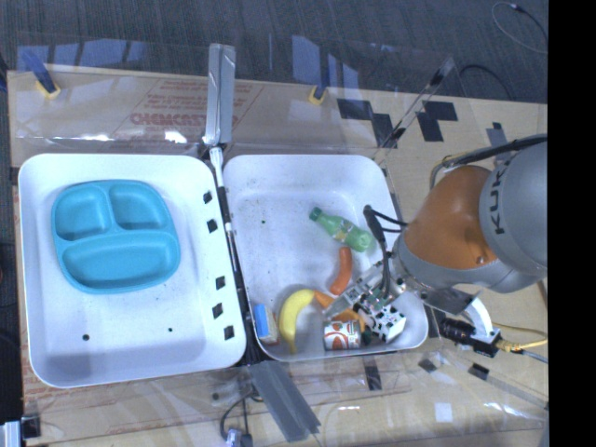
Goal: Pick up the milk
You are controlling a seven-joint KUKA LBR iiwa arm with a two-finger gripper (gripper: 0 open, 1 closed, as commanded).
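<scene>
- The milk [385, 322], a small carton with black-and-white cow patches, lies in the near right corner of the right bin [279, 170], close to the bin's right wall.
- The gripper [371, 298] sits low over that corner, just above and to the left of the milk. Whether it is spread or closed, I cannot tell: the tip is lost in clutter and shadow.
- Nothing shows the milk as held, so I judge the step to be the final approach and grasp.
- A can [341, 335] touches or nearly touches the milk on its left, and a carrot [342, 270] and a banana [296, 313] lie just beyond.
- To do this well, centre the tool over the carton, not over the gap between the carton and the can, so that only 1 object is caught.
- Approaching from straight above looks best, since the wall leaves little room on the right.
- The carton looks light and may tip or slide towards the wall if nudged off-centre. Close gently, then lift straight up.
- The bottle [341, 228] lies well clear, further back.
</scene>
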